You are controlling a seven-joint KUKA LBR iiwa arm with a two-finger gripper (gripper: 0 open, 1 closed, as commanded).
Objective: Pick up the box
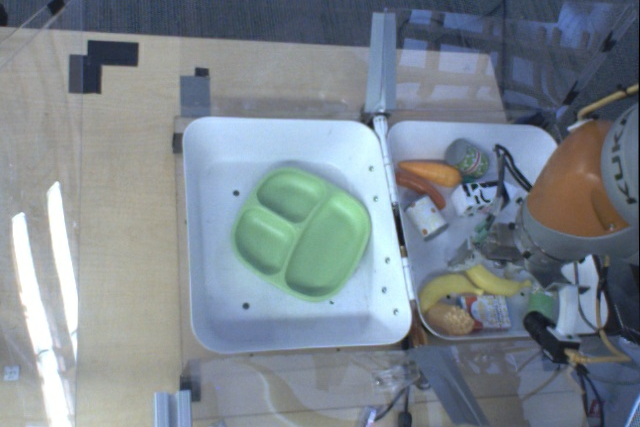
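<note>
- The box, small and white, lay in the right bin just below the carrot, its long axis slanting from lower left to upper right.
- The pincer hung low over the bin's middle, right of the box; whether it was spread or closed could not be told.
- A banana lay below.
- A green divided plate filled the left bin.
</note>
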